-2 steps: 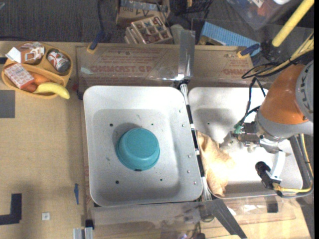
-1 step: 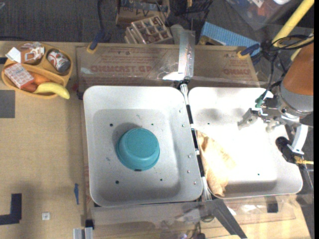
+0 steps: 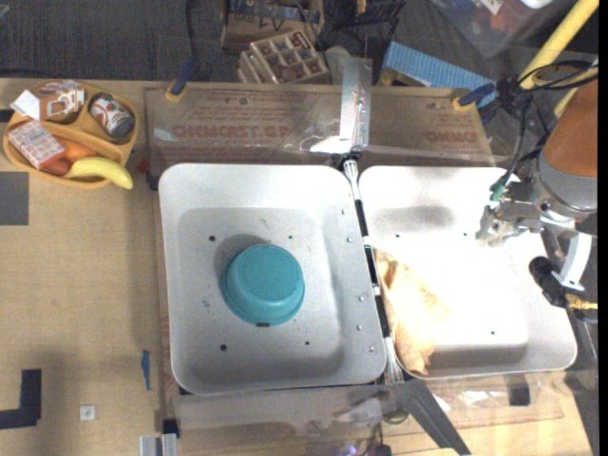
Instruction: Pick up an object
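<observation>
The grey arm with its orange band [image 3: 575, 145] reaches in from the right, and its two-finger gripper [image 3: 494, 226] hangs over the upper right part of the right shallow white bin [image 3: 456, 193]; whether it is parted or closed cannot be told, and nothing is seen in it. A crumpled tan cloth [image 3: 410, 307] lies against that bin's left wall, well apart from the gripper. A round teal plastic bowl [image 3: 264, 283], upside down, sits near the middle of the left shallow white bin [image 3: 190, 198]. A yellow tray of toy food [image 3: 66, 136] rests on the bench at upper left
</observation>
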Action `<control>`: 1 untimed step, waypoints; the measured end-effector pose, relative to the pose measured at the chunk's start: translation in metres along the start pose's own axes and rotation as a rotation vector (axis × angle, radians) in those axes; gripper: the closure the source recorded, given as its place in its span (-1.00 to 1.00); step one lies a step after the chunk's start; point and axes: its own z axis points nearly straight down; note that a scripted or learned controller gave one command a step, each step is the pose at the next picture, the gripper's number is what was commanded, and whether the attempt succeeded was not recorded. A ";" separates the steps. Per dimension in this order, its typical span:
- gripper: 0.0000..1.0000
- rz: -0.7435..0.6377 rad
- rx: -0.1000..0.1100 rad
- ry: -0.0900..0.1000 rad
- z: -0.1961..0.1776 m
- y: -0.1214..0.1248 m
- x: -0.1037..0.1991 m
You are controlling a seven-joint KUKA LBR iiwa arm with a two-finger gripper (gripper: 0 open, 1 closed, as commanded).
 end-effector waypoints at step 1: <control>-1.00 0.000 0.000 0.000 0.000 0.000 0.000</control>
